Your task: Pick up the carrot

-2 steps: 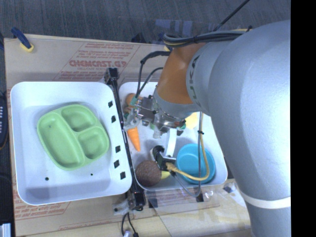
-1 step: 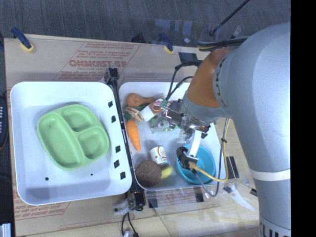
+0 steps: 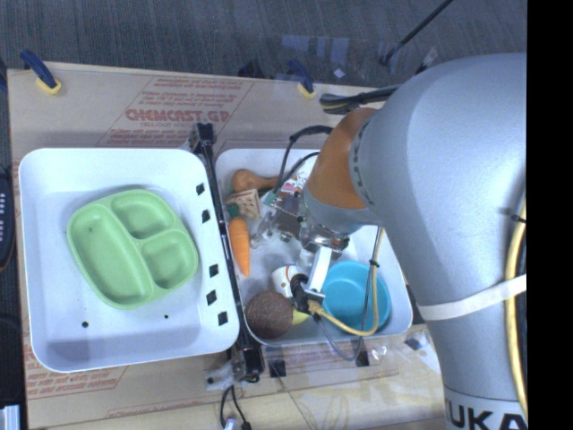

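Camera view gives us the carrot [image 3: 239, 245] lying flat in the right bin [image 3: 267, 159], lengthwise against the wall it shares with the left bin [image 3: 54, 195], thick end up the frame and tip pointing down it. It is a smooth, tapered orange spindle with a dull sheen, probably plastic. We judge the pick not yet done: the carrot rests on the bin floor with nothing around it. The hand [image 3: 271, 218] hangs just beside it, under the grey arm [image 3: 448, 177], and we cannot tell whether it is apart or together. Closing on the carrot and lifting it are left. Near it sit a rough brown ball [image 3: 269, 313], a glossy blue bowl [image 3: 358, 296] and a tan, lumpy piece [image 3: 247, 180]. A matte green divided plate [image 3: 134, 245] lies in the left bin, on the brown counter [image 3: 134, 106].
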